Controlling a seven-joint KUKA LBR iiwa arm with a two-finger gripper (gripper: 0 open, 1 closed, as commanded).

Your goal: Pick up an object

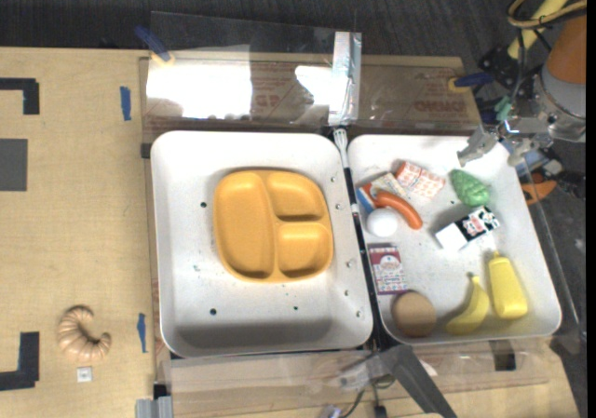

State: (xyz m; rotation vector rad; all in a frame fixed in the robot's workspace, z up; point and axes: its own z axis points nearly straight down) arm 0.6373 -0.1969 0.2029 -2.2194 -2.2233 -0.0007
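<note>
The end effector (pixel 482 144) hangs over the far right corner of the right bin (pixel 430 267), just above the rim. Whether it is spread or pressed together I cannot tell; nothing shows pinched in it. The arm (pixel 563 72) leans in from the right, orange band high and wrist angled down toward the bin.

The nearest candidate is the green lump (pixel 470 188), close below the end effector near the far right corner. The trouble starts there.

- **Green lump:** it looks soft and crumpled, so a closing grip may squash it or slide off.
- **Rim:** it sits close by, and a descent that drifts outward could land on the bin edge rather than on the lump.
- **Checked box (pixel 468 226):** it lies just beside the lump on the near side, so a low sweep could knock it or drag both along.

Further in, the packet (pixel 416 181), sausage (pixel 399 207) and white ball (pixel 383 222) crowd the bin's left edge — a grab there risks catching two things at once, and the ball would likely roll.

Along the near edge, the banana (pixel 472 306) touches the yellow bottle (pixel 507 286), so lifting one could tip the other. The brown ball (pixel 414 312) sits by the near left corner — hard to get around, I judge.

The left bin (pixel 186 249) carries a yellow plate (pixel 273 223), well apart from the end effector.
</note>
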